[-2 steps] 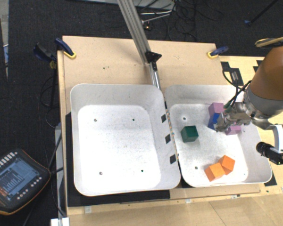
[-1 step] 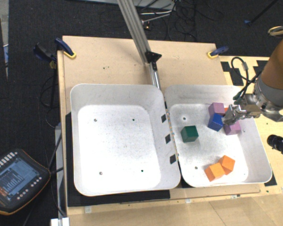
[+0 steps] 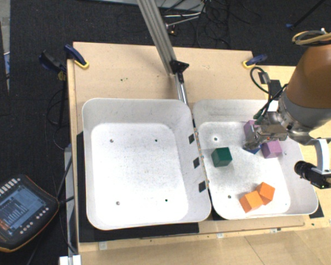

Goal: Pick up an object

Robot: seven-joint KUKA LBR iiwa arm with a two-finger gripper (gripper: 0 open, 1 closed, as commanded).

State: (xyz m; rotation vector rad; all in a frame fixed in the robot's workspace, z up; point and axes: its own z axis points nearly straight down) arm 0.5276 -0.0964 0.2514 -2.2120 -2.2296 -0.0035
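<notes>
Right bin [image 3: 220, 211] – green cube [image 3: 222, 157], two orange blocks [image 3: 257, 196]

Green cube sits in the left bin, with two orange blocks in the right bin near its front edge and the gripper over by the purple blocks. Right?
Not quite. The camera view shows the green cube in the right bin, not the left. The rest holds: two orange blocks lie near that bin's front edge, and the gripper is by the purple blocks.

Evenly and fairly brightly lit from above, with no hard glare. Soft, short shadows beside the green block [image 3: 222, 157] and orange blocks [image 3: 257, 197]. Slightly washed out on the white bins [image 3: 94, 115]. Dark and murky around the tabletop [image 3: 132, 70]. Mildly grainy, a little soft throughout.
</notes>
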